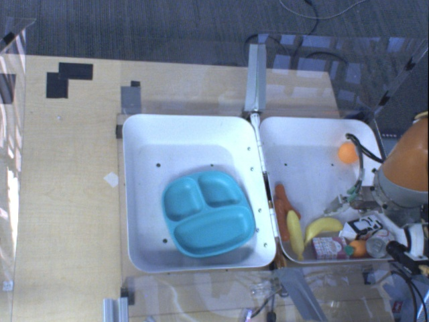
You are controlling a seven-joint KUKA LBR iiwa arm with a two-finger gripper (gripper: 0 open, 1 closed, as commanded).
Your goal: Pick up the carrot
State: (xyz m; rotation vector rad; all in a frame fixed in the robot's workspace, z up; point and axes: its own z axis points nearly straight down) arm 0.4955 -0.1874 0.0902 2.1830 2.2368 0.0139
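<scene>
Carrot, slim orange-red point(281, 210), lies by the right bin's left wall, well left of the end effector point(365, 225), whose grip state I cannot tell.

Carrot point(281, 208): orange-brown, elongated, lying flat in the right bin, hard against the bin's left wall near the lower left corner. Long axis runs roughly up-down in the camera view, upper end at mid-wall, lower end dipping beside a yellow item that touches or nearly touches it on the right side. Whole top surface visible, nothing gripping it.
</scene>
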